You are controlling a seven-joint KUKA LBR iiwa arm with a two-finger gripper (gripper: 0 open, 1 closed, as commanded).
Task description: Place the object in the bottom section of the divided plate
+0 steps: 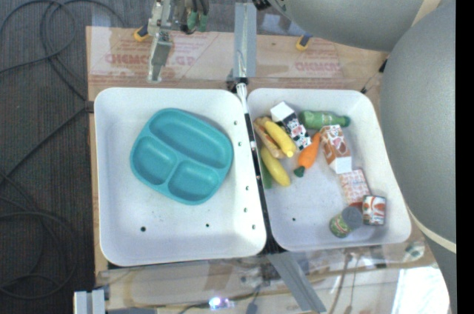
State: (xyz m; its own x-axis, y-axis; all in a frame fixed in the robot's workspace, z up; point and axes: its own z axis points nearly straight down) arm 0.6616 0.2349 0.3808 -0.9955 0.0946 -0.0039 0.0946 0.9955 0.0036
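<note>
Camera view: the left bin (111,179) holds the divided plate (181,155), which lies flat a little toward 12 o'clock of the bin's middle. The plate is teal, a rounded square turned slightly clockwise, with raised ridges splitting it into three wells. One long well runs across its 12 o'clock side, and two smaller wells sit side by side toward 6 o'clock. All three wells show bare teal.

The right bin (318,231) holds the loose things. A yellow banana (277,170) lies by the wall at 9 o'clock, with a hot dog in a bun (269,138) touching it on the 12 o'clock side. An orange carrot (308,154) lies slantwise near the middle. At 12 o'clock are a green bottle (324,118) on its side and a small white-and-black carton (291,124). An orange-and-white carton (334,145) lies toward 2 o'clock of the carrot, just beside it. A red patterned box (354,185), a red can (375,209) and a dark green tin (343,224) are grouped toward 5 o'clock.

The gripper (160,53) hangs outside both bins, over the brown board (118,61) at 12 o'clock of the left bin, well apart from the plate and the loose things. Whether it is wide or narrow cannot be told, and nothing can be seen held in it.
</note>
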